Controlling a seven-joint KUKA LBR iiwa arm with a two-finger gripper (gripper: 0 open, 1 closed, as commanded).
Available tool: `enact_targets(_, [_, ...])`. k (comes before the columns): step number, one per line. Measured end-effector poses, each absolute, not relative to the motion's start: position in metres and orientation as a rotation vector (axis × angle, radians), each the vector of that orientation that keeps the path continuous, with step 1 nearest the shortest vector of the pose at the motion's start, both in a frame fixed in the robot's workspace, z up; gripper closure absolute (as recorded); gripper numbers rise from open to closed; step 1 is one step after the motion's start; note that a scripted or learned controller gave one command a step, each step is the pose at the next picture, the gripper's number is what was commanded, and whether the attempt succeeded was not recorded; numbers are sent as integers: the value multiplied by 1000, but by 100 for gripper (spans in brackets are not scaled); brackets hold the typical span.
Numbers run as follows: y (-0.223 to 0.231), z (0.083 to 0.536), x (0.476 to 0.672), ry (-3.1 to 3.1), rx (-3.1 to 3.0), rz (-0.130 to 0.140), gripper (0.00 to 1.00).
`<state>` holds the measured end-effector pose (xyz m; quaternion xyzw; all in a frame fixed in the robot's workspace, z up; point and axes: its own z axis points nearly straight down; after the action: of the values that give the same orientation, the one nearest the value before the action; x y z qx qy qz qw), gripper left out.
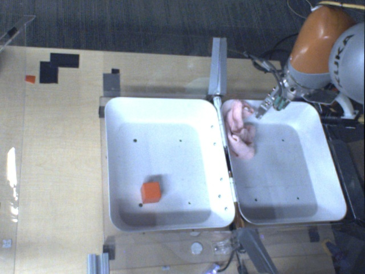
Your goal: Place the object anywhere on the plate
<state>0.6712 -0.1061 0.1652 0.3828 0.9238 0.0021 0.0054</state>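
A crumpled pink soft object (pixel 239 133) lies against the left wall of the right bin (pixel 285 176), near its far corner. My gripper (pixel 259 112) points down and to the left from the arm's orange band (pixel 319 36), and its tip sits at the pink object's upper right edge. From this view I cannot make out whether it touches the object. A small orange-red cube (pixel 151 192) rests on the floor of the left bin (pixel 165 136), near its front.
A grey metal post (pixel 217 67) stands at the back between the bins. Cables (pixel 262 61) run beside the wrist. Black shapes (pixel 57 66) and a small orange mark (pixel 30 79) lie on the wooden bench at the far left.
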Motion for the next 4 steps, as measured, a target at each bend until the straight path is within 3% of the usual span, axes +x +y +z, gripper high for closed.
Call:
enact_targets(1, [-105,218,675,2892,1191,7,100])
enact_targets(2, [-47,219,661,3074,589,5,100])
enact_targets(3, [11,224,662,3128,1,6,100])
enact_targets(4, [56,230,659,3127,0,7,100])
